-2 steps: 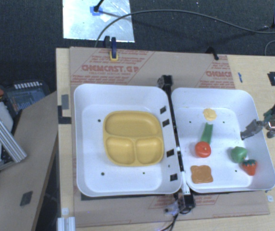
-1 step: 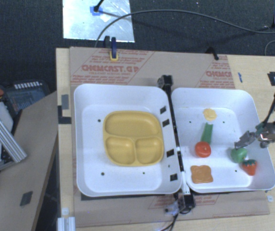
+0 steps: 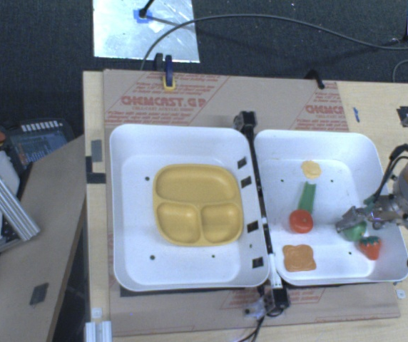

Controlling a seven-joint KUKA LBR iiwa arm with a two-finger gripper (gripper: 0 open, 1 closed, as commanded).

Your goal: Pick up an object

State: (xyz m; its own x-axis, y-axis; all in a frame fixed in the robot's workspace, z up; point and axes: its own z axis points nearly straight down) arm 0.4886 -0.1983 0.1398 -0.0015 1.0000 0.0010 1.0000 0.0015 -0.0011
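Observation:
My gripper (image 3: 352, 223) is low over the right side of the right bin (image 3: 332, 144), with the arm coming in from the right edge. Directly under its tip lies a small green piece (image 3: 357, 229), and a red piece (image 3: 370, 248) touches that on the near side. Whether the gripper touches either piece is unclear. Further left in the same bin lie a red round toy (image 3: 301, 221), a green stick (image 3: 307, 194), a small yellow disc (image 3: 311, 169) and a toast-coloured slice (image 3: 299, 258).
The left bin (image 3: 129, 191) holds a yellow divided plate (image 3: 197, 204). A black divider with clips (image 3: 255, 191) runs between the bins. Cables cross the dark floor behind the bench. A side table (image 3: 33, 262) stands at the left.

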